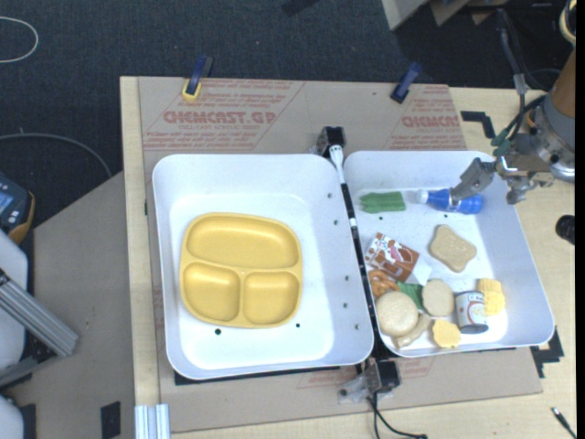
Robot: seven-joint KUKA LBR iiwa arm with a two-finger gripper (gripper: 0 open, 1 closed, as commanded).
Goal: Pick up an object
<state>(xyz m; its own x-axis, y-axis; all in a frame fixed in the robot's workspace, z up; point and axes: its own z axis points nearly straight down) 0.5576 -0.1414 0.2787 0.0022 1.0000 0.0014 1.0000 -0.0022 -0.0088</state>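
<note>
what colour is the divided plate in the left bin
Yellow: the plate is plain yellow all over, seen clearly in the camera view.

Tray in left bin

In the right bin lie a blue bottle on its side, a green block, a toast slice, a snack packet, round cookies, a small can and yellow corn.

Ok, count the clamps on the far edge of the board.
2. A yellow-tipped clamp sits on the far edge above the left bin; a blue clamp sits on the same edge above the right bin. Others may be hidden.
</note>
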